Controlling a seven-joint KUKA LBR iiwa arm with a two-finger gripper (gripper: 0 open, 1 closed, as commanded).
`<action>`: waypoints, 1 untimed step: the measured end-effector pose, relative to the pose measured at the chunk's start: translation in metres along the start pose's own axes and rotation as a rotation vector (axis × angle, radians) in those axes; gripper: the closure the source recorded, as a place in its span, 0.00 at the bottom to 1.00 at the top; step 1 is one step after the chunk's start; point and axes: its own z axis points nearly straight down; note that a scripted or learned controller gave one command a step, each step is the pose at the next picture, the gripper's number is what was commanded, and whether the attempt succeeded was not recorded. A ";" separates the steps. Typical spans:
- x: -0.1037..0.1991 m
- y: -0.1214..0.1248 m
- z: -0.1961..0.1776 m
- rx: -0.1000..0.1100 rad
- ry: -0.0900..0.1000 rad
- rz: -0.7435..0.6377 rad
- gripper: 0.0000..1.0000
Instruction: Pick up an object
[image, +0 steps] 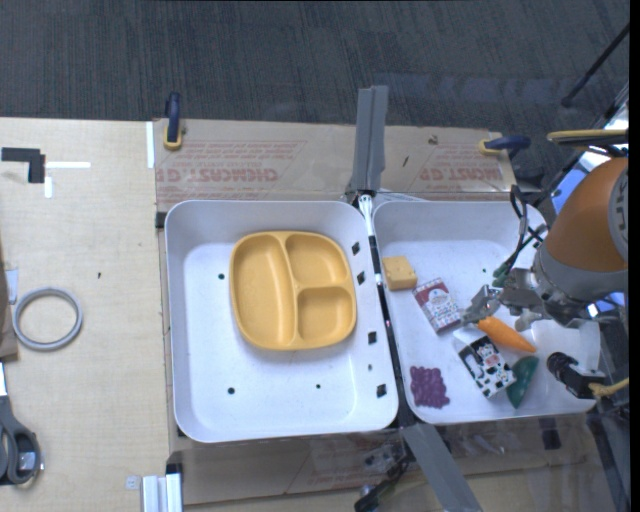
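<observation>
Because the things in the right bin (455, 225) lie so close together, I judge a descent here could nudge a neighbour or close on two at once. Going left to right: the left bin (200, 380) holds a yellow divided plate (293, 290); the right bin holds a yellow block (400, 272), a purple bunch of grapes (429, 385), a red card (437, 304), a black-and-white carton (485, 362), an orange carrot (506, 335) with its green top (522, 380). My tool (490, 300) hangs just beside the carrot; I cannot tell how wide it stands, and I see nothing in it.
</observation>
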 end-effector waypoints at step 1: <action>-0.001 0.000 -0.009 0.000 -0.001 -0.001 1.00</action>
